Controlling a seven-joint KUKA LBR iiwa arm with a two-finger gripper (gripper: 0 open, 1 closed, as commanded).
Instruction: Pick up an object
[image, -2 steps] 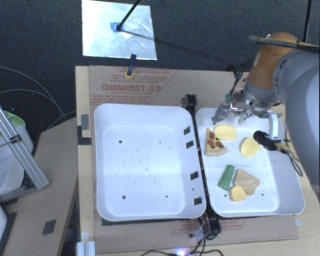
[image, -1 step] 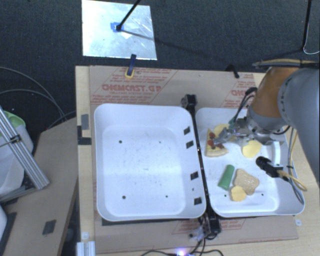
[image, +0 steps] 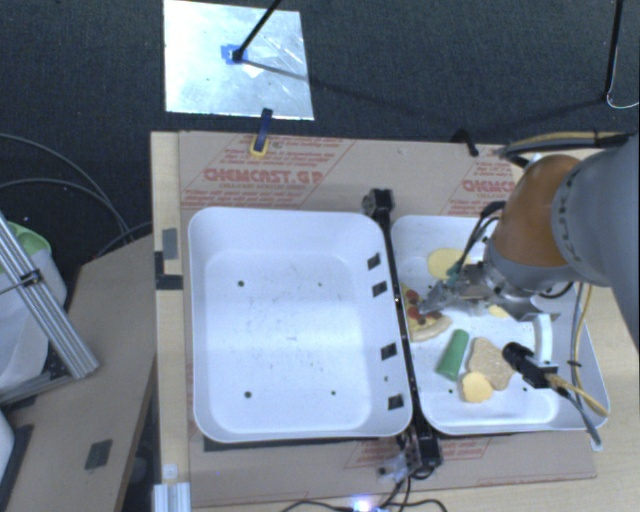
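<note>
Arm (image: 560, 225) comes in from the right, gripper (image: 436, 298) low over the right bin (image: 570, 415), right by the divider edge. Can't tell its state, too blurry. Pizza-slice toy (image: 425, 322) sits just under it near the left wall. Green block (image: 453, 354), tan piece (image: 489, 360), yellow bit (image: 476, 389) crowd the front; yellow disc (image: 443, 263) further back. Left bin (image: 215, 240) has lots of open floor.

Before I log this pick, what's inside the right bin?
In the right bin: a green block, a tan piece, a yellow lump, a yellow disc and a pizza-like piece. The arm covers its far right part.
</note>
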